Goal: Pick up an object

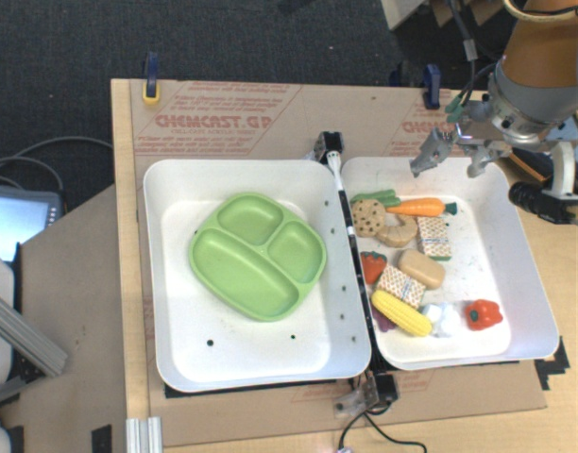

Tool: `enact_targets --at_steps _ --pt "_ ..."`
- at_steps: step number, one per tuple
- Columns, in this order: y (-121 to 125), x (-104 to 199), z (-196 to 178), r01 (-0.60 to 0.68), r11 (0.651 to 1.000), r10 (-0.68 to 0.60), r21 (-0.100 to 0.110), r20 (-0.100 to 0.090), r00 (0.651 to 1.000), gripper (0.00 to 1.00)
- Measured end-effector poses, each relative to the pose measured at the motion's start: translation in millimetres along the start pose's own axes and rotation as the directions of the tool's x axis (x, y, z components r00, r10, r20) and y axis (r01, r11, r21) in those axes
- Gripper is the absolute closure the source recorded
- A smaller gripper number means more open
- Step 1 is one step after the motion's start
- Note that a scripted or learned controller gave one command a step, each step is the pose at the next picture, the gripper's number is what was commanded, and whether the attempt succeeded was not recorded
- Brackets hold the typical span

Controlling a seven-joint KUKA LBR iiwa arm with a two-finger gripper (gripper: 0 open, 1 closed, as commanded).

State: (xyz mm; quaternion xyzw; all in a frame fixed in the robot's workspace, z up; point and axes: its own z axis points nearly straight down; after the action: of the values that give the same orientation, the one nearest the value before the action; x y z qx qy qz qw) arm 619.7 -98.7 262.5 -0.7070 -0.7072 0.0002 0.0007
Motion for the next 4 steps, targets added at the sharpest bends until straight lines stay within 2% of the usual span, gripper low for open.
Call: enact_targets --at_steps 1,2,3,4 --pt "11.9 -95.8 144.7 -0.008 1.0 0.008 0.01 0.001 1.0 0.0" --pt "49.3 -110.3 159.0 0.001 1.0 -0.001 -0.009 0.003 1.0 0.0" --pt "47.4 -13.1 178.4 0.007 1.0 -0.007 0.002 -0.003 1.0 0.0" --pt "30.3 -57.4 177.3 -0.004 1.0 0.004 0.001 0.0 1.0 0.0"
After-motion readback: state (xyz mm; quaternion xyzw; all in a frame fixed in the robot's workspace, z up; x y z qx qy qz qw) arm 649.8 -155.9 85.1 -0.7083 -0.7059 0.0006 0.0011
